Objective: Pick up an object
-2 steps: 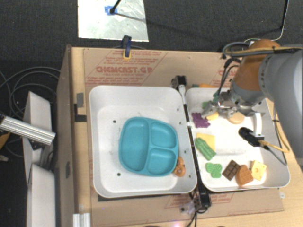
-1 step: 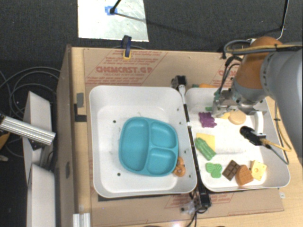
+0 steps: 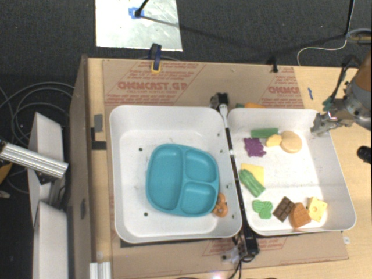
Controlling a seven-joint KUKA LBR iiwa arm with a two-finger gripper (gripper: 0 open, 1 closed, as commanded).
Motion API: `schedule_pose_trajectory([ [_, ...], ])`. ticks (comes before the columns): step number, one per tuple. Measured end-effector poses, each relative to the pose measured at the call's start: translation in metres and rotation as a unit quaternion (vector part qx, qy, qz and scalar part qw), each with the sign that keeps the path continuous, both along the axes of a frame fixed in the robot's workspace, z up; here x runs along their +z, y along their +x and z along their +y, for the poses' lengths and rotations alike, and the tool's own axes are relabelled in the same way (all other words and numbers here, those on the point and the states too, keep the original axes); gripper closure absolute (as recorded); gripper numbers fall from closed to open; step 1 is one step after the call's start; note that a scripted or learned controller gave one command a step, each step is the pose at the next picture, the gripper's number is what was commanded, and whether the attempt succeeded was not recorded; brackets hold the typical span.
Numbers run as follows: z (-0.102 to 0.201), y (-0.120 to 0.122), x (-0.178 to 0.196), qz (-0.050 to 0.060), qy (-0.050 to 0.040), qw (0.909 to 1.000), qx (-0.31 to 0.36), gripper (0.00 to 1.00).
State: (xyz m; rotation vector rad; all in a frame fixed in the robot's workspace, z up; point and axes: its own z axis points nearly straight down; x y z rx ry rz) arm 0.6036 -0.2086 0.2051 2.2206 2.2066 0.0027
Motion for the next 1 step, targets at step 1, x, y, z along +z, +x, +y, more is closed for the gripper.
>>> schedule_pose_trajectory([
  [1,0.0065,0.0012,-0.0064,0.003,0.0024,1.0000,0.005,0.00],
])
